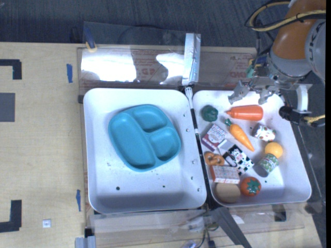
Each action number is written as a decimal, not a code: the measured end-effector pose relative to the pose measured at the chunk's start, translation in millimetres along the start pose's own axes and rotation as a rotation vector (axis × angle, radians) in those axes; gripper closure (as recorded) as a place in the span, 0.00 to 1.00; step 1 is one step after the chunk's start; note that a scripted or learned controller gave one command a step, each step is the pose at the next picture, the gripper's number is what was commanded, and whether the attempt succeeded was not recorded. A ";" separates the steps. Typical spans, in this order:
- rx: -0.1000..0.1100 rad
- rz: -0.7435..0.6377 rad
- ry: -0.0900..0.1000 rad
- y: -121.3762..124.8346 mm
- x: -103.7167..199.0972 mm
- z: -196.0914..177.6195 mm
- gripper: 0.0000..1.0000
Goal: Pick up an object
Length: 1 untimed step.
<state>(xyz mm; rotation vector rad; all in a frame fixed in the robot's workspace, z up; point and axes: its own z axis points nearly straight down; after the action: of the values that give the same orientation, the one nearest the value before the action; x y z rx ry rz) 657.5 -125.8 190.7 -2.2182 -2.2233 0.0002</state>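
Two shallow white bins sit side by side on a pale wooden bench; nearest the camera, in the right-hand white bin (pixel 295 187), lie a round red tomato-like toy (pixel 251 186) and a tan oval bread-shaped piece (pixel 227 191), touching each other; just beyond them are a small printed card (pixel 225 174), a brown pretzel-shaped toy (pixel 213 159), a black-and-white patterned toy (pixel 239 158), a green-labelled tin can (pixel 267 164) and a round yellow-orange ball (pixel 273 150); further back lie a slim orange carrot toy (pixel 240 136), a small white spotted figure (pixel 264 134), a thick orange carrot-shaped toy (pixel 246 112) and a dark green round piece (pixel 209 112); the left-hand white bin (pixel 98 138) holds a blue three-compartment plastic tray (pixel 145 136); farthest back, the grey two-finger gripper (pixel 254 93) hangs above the right bin's rear edge, fingers spread wide with nothing between them, just behind the thick carrot.
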 end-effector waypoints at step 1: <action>-0.025 -0.231 -0.010 -7.6 -19.5 72.6 0.00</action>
<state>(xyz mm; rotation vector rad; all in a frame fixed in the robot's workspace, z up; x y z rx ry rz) 649.9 -145.2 118.1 -1.9623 -2.4836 -0.0177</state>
